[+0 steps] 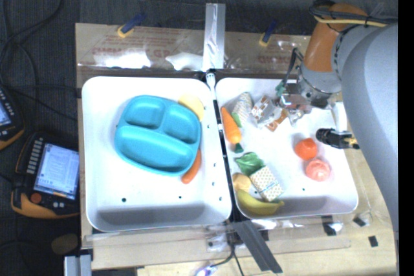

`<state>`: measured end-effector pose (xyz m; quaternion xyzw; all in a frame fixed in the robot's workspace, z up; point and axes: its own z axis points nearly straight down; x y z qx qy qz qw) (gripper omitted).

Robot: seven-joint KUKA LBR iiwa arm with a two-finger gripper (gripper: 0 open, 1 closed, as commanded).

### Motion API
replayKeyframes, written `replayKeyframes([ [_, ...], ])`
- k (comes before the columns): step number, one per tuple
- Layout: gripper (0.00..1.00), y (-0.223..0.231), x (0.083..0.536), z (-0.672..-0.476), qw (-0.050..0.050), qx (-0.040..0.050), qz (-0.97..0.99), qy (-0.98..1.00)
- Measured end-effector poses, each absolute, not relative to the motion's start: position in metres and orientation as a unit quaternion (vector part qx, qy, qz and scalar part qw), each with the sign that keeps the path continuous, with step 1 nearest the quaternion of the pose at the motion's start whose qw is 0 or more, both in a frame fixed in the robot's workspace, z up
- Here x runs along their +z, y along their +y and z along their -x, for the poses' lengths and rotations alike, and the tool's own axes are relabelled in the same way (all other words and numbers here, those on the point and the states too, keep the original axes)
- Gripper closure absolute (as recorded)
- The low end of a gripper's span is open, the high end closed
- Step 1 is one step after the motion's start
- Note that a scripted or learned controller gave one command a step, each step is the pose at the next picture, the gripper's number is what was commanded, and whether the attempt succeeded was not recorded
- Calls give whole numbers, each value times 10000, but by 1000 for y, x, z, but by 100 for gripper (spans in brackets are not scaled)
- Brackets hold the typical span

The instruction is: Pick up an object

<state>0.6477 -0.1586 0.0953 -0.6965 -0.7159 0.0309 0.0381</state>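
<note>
My gripper [290, 105] hangs low over the far part of the right bin [336, 194], reaching in from the right. Just to its left lies a crumpled brown and white snack packet [269, 116], touching or nearly touching the gripper. A patterned packet [242, 106] and an orange carrot [231, 127] lie further left, along the bin's left wall. Nearer the front are an orange ball [307, 148] and a pink round fruit [318, 170]. A green item [250, 160], a patterned box [266, 183] and a banana [256, 205] sit at the front left.
The left bin [103, 203] holds a blue divided plate [158, 133], a yellow piece [192, 105] at its far right edge and an orange piece [192, 169] at its near right edge. A ridge separates the two bins.
</note>
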Motion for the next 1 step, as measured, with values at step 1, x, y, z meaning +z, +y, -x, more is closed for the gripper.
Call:
replayKeyframes([
  [1, 100, -116, 174, -643, 2, 24, 7159, -6982],
])
